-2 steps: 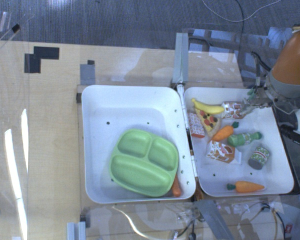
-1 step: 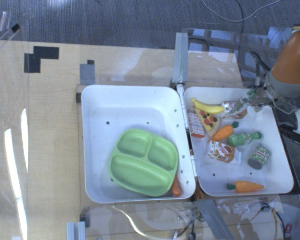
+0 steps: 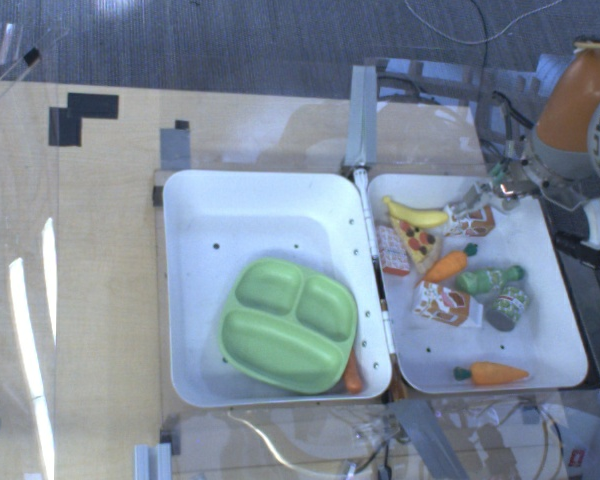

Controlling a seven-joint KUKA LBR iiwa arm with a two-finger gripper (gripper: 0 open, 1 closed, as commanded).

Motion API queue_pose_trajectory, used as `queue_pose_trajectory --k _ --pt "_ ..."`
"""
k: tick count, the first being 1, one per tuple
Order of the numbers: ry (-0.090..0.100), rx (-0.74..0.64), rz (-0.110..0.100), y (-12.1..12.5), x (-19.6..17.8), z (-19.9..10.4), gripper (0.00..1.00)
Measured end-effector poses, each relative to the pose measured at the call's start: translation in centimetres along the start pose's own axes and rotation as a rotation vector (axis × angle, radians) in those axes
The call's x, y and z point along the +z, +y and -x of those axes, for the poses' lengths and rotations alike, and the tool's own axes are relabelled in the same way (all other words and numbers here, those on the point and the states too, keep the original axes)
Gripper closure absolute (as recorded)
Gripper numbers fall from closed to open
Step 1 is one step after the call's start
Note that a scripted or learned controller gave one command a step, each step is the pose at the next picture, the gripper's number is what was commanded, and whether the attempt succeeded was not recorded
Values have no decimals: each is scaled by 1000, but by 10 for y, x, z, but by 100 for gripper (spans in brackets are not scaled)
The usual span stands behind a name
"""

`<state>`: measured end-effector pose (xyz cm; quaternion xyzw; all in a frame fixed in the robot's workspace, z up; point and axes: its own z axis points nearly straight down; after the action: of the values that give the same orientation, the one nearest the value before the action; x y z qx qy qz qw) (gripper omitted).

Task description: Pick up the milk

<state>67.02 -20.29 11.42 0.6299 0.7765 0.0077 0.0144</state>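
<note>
one end effector (image 3: 477, 202) sits at the top right of the right bin (image 3: 570, 353), right over a white and red carton (image 3: 480, 221), and i can't tell if it's grabbing anything. next to it there's a banana (image 3: 416, 213), a pizza slice (image 3: 418, 240) and a small carton (image 3: 391, 251). lower down, the milk (image 3: 444, 304) lies flat mid-bin, beside a carrot (image 3: 447, 265), a green bottle (image 3: 488, 281) and a grey can (image 3: 506, 308). another carrot (image 3: 492, 373) is near the front edge. the left bin (image 3: 190, 268) holds a green divided plate (image 3: 289, 325).

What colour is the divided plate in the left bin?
Light green, seen clearly in the camera view: the divided plate.
</note>
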Motion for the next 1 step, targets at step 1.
queue_pose_trajectory --k 1 --pt "7 -36 -6 2 4 1 0"
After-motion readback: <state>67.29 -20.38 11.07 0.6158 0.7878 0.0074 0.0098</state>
